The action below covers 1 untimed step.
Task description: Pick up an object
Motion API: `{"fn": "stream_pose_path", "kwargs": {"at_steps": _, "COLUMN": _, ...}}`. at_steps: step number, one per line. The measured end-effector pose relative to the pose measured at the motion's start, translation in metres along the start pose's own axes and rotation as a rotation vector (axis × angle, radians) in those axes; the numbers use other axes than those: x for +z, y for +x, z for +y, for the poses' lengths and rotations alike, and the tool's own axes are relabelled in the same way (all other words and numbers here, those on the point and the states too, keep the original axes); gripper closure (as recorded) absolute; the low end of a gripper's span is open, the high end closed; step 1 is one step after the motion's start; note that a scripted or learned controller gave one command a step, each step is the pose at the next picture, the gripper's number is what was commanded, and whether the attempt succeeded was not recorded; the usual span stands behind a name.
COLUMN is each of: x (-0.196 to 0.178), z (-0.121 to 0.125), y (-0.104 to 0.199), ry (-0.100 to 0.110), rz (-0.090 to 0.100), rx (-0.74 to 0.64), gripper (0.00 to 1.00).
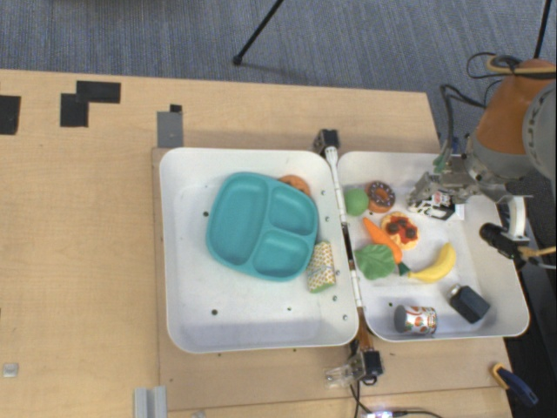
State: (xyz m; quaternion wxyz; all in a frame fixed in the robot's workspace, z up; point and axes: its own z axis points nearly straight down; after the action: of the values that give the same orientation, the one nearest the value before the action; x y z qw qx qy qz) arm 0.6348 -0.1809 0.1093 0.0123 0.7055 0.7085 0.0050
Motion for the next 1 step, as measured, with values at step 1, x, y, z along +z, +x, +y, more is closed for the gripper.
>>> {"fn": "stream_pose_path", "kwargs": {"at_steps": 1, "x": -0.0128, "z": 0.0052, "y": 0.0129, "ry": -0.003, "rz": 0.022, "rx": -0.011, "gripper": 1.00}}
